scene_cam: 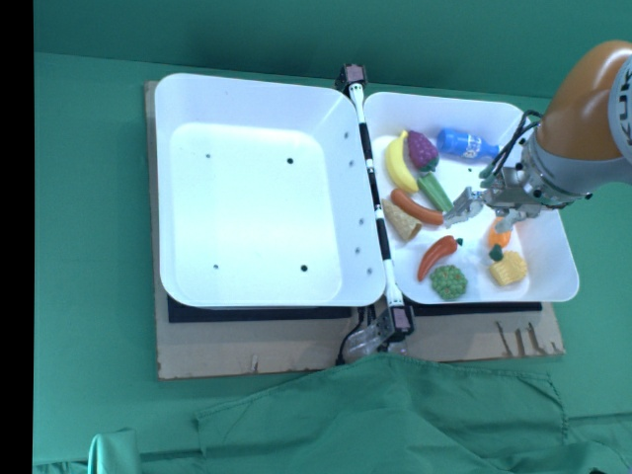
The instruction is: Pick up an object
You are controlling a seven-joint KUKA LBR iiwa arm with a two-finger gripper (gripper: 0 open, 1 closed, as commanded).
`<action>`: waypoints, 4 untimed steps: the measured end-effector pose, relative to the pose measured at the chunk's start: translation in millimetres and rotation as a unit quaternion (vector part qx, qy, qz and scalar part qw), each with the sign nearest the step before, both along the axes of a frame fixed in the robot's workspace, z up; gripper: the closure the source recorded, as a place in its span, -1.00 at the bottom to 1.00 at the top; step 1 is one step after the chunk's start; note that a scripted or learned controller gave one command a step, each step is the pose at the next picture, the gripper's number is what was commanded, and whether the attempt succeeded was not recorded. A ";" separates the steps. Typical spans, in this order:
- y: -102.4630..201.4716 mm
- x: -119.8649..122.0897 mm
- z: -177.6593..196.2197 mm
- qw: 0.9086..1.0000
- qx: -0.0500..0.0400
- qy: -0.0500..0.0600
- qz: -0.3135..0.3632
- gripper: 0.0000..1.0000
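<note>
Pincer [474, 205] is hovering inside the right bin [553, 284], and honestly I can't tell how it's set from this angle. Using the sausage [416, 208] as the landmark: the pincer sits just right of it, with nothing visibly gripped. Banana [398, 162] and purple grapes [423, 149] are above the sausage, blue bottle [466, 145] up and to the right. Red chili [436, 256] and green broccoli [449, 282] lie below it, corn [509, 268] and a small carrot [499, 233] lower right. Left bin [188, 97] is way off to the sausage's left on the green tabletop [89, 215].
</note>
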State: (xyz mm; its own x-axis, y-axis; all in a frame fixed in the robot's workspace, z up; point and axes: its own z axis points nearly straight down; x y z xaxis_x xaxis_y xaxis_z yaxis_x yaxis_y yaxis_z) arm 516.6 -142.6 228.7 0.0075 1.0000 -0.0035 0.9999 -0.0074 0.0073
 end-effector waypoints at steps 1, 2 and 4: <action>45.8 82.6 -23.2 1.000 0.001 0.000 0.006 -1.00; 41.2 80.8 -8.9 1.000 0.000 -0.002 0.001 1.00; 5.1 154.3 -29.6 1.000 0.006 0.014 0.001 -1.00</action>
